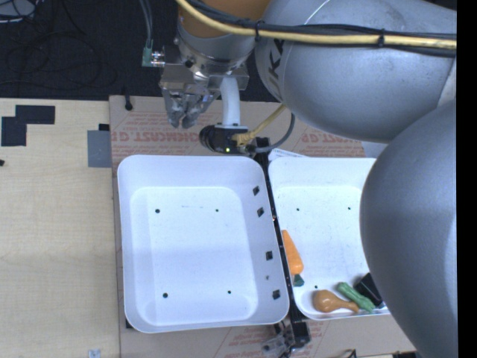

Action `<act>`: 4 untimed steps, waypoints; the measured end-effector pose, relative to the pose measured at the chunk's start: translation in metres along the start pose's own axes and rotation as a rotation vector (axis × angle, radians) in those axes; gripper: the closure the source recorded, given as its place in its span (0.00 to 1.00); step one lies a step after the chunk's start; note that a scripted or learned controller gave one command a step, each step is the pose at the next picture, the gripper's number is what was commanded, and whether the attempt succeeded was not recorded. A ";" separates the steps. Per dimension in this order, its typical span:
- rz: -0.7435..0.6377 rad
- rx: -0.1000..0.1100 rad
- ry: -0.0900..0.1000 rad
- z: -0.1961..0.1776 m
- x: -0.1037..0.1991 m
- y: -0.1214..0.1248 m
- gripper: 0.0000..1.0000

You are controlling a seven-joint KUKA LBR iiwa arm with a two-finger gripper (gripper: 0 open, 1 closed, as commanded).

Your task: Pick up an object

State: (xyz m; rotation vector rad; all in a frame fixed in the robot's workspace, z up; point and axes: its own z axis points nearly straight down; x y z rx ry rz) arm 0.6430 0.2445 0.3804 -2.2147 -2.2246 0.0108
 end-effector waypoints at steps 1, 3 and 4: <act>0.003 0.003 -0.001 0.061 0.000 0.000 1.00; 0.007 -0.003 0.001 0.173 -0.043 -0.027 1.00; 0.002 -0.001 0.002 0.241 0.001 0.002 1.00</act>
